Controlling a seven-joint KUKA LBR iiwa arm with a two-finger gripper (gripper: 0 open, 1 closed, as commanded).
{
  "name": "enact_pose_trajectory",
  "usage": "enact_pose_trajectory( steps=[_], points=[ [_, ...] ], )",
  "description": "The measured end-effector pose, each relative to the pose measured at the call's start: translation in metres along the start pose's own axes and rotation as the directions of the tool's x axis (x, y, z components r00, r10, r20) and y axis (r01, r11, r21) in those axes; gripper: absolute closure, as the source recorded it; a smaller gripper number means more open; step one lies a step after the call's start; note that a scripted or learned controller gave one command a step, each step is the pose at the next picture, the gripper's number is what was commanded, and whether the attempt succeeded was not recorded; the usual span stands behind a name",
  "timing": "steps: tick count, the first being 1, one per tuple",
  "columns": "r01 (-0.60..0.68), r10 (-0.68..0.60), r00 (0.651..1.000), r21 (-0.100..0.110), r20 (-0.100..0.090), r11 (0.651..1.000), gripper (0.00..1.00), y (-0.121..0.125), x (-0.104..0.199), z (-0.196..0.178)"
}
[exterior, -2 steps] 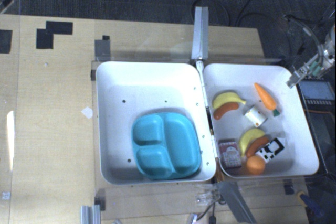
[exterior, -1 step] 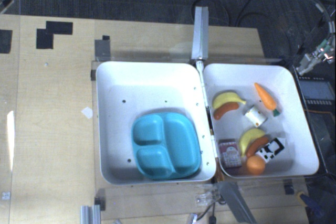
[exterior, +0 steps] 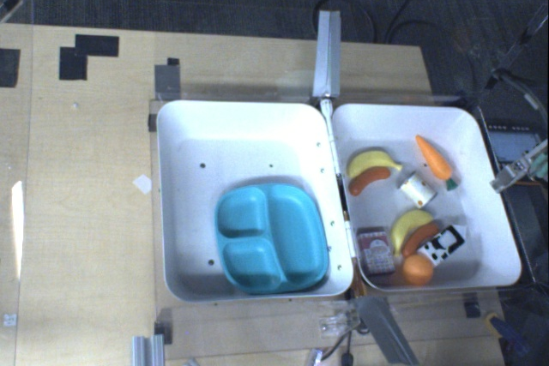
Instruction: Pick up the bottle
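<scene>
The bottle (exterior: pixel 418 188) is a small pale cylinder with a silvery end. It lies on its side in the middle of the right bin (exterior: pixel 480 133), between a yellow banana (exterior: pixel 372 160) and a carrot (exterior: pixel 434 157). My gripper (exterior: pixel 517 171) is a pale grey shape at the view's right edge, just outside the right bin's right rim. It is well to the right of the bottle and apart from it. Nothing shows in its grasp.
The right bin also holds a sausage (exterior: pixel 371 179), a second banana (exterior: pixel 412 225) with a sausage beside it, an orange (exterior: pixel 418 269), a black-and-white block (exterior: pixel 444 243) and a small reddish box (exterior: pixel 375 249). A blue divided tray (exterior: pixel 271 237) lies in the left bin (exterior: pixel 197 141).
</scene>
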State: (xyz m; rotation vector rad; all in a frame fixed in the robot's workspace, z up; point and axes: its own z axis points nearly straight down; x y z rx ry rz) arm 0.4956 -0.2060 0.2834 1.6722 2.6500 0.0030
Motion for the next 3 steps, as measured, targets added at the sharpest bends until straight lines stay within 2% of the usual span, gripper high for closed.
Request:
enact_pose_trajectory(
  steps=[1,2,3],
  points=[
    [0.229,-0.229,0.974,-0.002,0.003,0.974,1.0,-0.003,0.001,-0.03],
    [0.371,-0.371,0.929,-0.001,0.003,0.929,1.0,0.015,-0.007,-0.022],
    [0.626,-0.626,0.78,-0.001,0.005,0.78,1.0,0.006,-0.003,-0.045]
  ],
)
